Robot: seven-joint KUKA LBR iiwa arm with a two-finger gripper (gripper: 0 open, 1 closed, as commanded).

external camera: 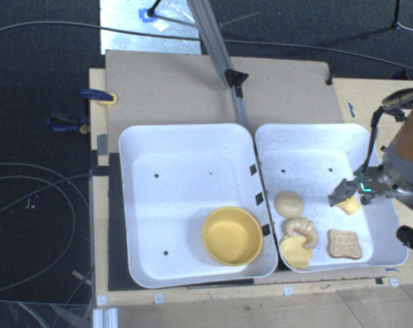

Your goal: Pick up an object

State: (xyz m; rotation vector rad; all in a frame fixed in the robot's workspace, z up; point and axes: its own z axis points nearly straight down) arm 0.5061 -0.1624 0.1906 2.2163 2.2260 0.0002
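In the right bin (pixel 309 142), toward its right wall, a small yellow piece (pixel 350 206) lies on the white floor with the claw (pixel 343 195) right over it and seemingly touching its upper left edge. This looks like the object being tried for, though that is a judgement from how near the claw is. The dark tips blur together at this slant, so I cannot tell whether the claw is spread or closed, and nothing shows the piece lifted or caught between them. As I read it, the approach is made, while the grip and the lift remain to be proved. Just left of the piece, near the bin's middle, sits a pale round bun (pixel 288 203); below it is a curled croissant (pixel 301 229) touching a yellow wedge (pixel 296 253) at the front wall, and a flat tan cracker (pixel 344 244) lies in the front right corner. All of these rest untouched. In the left bin (pixel 186 149) a yellow bowl (pixel 232 235) stands upright near the front right corner. Both bins sit side by side on the brown surface (pixel 165 87).
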